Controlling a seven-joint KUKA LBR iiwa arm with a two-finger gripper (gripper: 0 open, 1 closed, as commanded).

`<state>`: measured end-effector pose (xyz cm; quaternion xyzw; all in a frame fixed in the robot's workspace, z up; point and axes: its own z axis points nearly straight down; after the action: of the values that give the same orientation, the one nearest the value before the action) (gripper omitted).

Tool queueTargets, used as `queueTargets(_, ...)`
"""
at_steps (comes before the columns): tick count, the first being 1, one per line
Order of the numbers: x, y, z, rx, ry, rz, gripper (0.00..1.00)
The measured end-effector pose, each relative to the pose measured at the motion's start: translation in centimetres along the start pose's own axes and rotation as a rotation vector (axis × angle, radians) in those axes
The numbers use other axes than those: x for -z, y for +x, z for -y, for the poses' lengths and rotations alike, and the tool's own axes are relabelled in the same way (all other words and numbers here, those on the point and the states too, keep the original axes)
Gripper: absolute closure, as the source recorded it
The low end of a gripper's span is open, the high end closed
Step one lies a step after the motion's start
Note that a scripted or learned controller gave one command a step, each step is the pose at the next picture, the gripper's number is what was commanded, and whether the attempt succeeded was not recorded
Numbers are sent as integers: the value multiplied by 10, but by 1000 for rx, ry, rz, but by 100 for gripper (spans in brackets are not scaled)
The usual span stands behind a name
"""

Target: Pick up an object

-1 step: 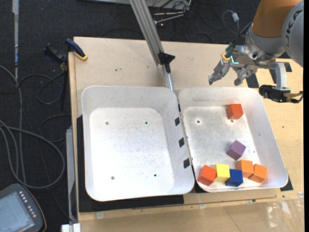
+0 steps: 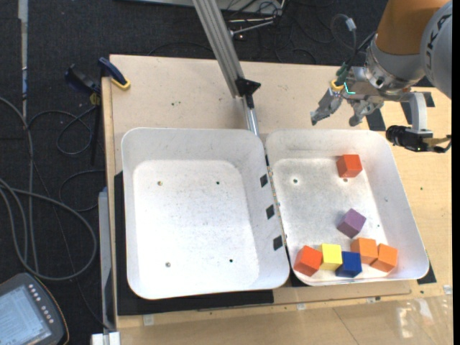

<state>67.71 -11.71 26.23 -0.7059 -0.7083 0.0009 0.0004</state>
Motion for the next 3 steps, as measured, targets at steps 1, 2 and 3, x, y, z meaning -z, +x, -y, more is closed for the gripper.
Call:
queueTargets(1, -43, 3, -1, 1, 3, -1, 0)
queueTargets(2, -100, -5, -4, -4, 5, -1, 0)
queueTargets(3, -144, -6, -2, -3, 3, -1, 0)
